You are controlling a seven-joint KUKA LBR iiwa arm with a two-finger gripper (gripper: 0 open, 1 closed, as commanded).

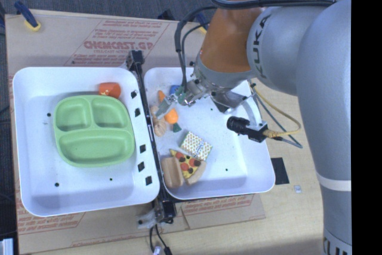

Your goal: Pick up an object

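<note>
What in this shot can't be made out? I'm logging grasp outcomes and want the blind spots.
- Pincer: its tips sit under the wrist, camera view; open or shut unclear.
- Right bin: upper right part covered by the arm.
- Small toys by the divider: too small to identify.
- Orange item: partly behind the green plate.

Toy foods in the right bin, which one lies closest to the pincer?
The carrot, at the bin's upper left beside the pincer; the pizza slice lies far below.

One fixed camera above bench [54, 27], angled down (both bins [24, 146])
</note>
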